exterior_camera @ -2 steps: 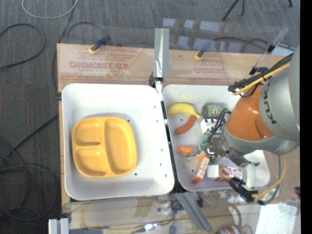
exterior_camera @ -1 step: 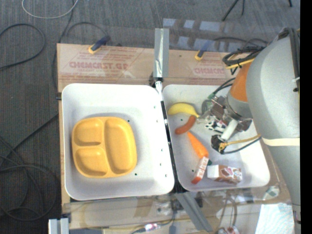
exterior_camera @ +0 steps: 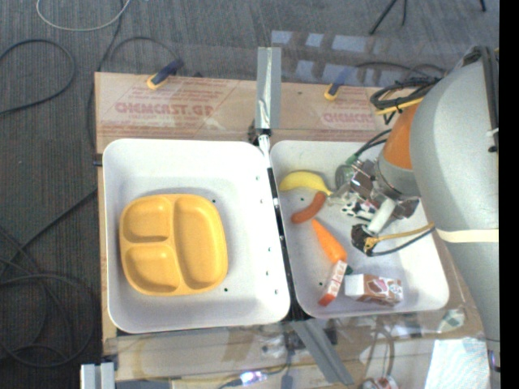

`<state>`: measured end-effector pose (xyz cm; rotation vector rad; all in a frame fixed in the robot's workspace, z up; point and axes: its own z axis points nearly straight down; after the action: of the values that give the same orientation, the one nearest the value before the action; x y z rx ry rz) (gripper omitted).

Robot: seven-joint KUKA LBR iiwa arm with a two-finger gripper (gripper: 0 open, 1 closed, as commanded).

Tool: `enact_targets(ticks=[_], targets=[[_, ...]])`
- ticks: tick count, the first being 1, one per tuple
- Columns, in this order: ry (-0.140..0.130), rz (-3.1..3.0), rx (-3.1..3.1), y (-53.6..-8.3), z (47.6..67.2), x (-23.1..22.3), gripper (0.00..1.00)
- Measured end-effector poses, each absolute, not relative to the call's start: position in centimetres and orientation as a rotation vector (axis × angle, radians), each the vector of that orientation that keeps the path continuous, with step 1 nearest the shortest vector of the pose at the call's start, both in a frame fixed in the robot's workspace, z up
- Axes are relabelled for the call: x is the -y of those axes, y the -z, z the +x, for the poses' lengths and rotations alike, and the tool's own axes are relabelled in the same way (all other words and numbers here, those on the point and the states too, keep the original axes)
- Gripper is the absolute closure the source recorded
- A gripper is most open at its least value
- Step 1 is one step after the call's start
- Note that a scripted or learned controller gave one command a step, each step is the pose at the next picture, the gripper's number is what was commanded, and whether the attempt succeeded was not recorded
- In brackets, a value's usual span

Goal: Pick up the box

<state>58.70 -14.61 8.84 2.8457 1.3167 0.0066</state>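
gripper point(exterior_camera: 350, 191), can't tell if open, hangs near the banana point(exterior_camera: 303, 182); the box point(exterior_camera: 374, 288) touches a carrot point(exterior_camera: 328, 241), so it might snag that

Fixed overhead camera, slanted, both bins point(exterior_camera: 113, 241)

The box point(exterior_camera: 375, 288) is small and long, mostly brown-red with a white end on its left side and some white print on its top face that is too small to read. It lies flat on the floor of the right bin point(exterior_camera: 422, 298), near the front wall, with its long side running almost left to right and only a little tilted. Its white end is just beside the lower tip of the carrot point(exterior_camera: 330, 254) and an orange-and-white packet point(exterior_camera: 332, 283), and it is apart from the gripper point(exterior_camera: 362, 205), which is further back in the same bin.
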Motion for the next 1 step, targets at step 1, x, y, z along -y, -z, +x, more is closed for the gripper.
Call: enact_targets(ticks=[1], targets=[[0.008, 2.829, -1.362, -20.56, 59.38, 18.92, 0.0]])
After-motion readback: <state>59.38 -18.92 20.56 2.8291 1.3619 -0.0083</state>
